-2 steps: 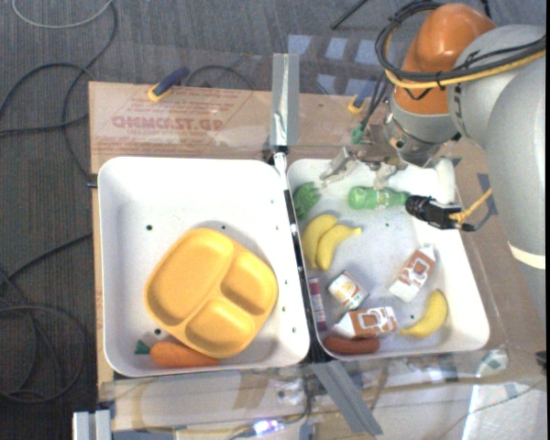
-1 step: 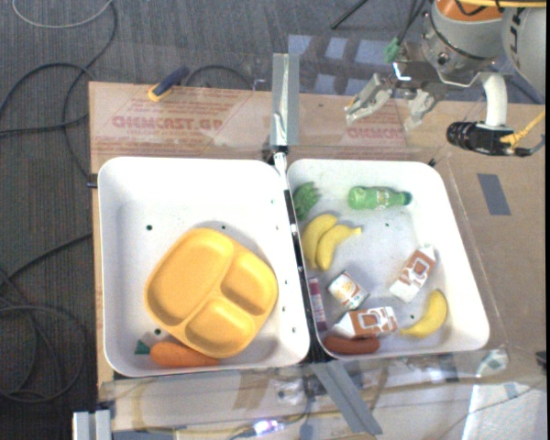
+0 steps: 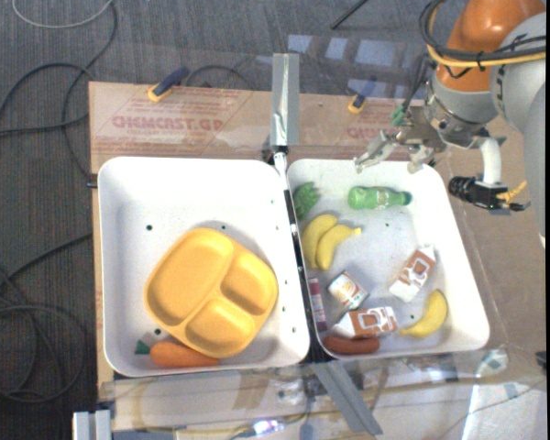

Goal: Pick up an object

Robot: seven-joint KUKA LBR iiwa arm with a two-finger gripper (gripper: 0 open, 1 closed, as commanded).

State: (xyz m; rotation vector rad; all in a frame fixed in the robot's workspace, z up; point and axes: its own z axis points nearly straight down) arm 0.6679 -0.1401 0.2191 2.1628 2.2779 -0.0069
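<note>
The gripper (image 3: 396,154) hangs over the far edge of the right bin (image 3: 467,273), its two fingers spread wide with nothing between them. Just below it, a green bottle (image 3: 378,197) lies on its side in that bin, near two bananas (image 3: 325,238). A yellow tray (image 3: 213,290) sits in the left bin (image 3: 119,246).

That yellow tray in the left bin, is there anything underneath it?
A carrot pokes out from under the yellow tray's near edge, its green end at the left. The tray lies over part of the carrot's upper side. Whatever else may lie beneath is covered.
</note>
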